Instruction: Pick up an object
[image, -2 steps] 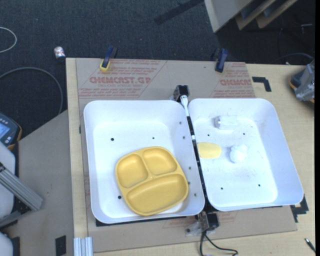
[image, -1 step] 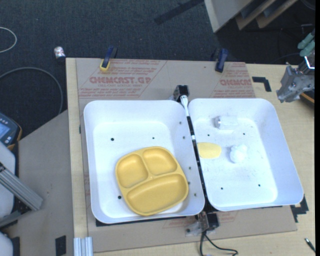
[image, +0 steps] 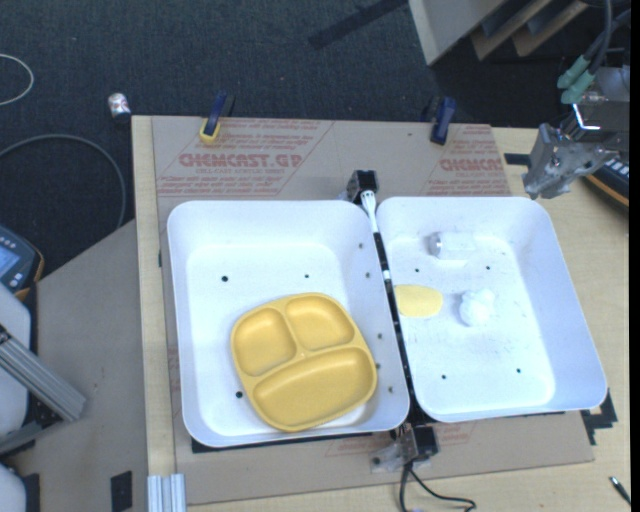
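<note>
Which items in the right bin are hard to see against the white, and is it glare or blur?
Camera view: the right bin looks overexposed, so the white ball and the clear object nearly merge with it; the small yellow piece and the yellow divided tray stand out. The gripper looks slightly soft.

1. Two shallow white bins sat side by side on a cardboard-covered bench (image: 300, 150).
2. The left bin (image: 200, 240) held a yellow divided plate (image: 303, 361) with three compartments, lying flat toward the near edge.
3. The right bin (image: 545, 260) held a flat yellow oval piece (image: 417, 301) near its left wall, a white rounded object (image: 476, 307) just beside it, and a small clear object with a grey end (image: 447, 243) farther back.
4. The gripper (image: 556, 163) was positioned beyond the right bin's far right corner, outside the bin and apart from all objects.
</note>
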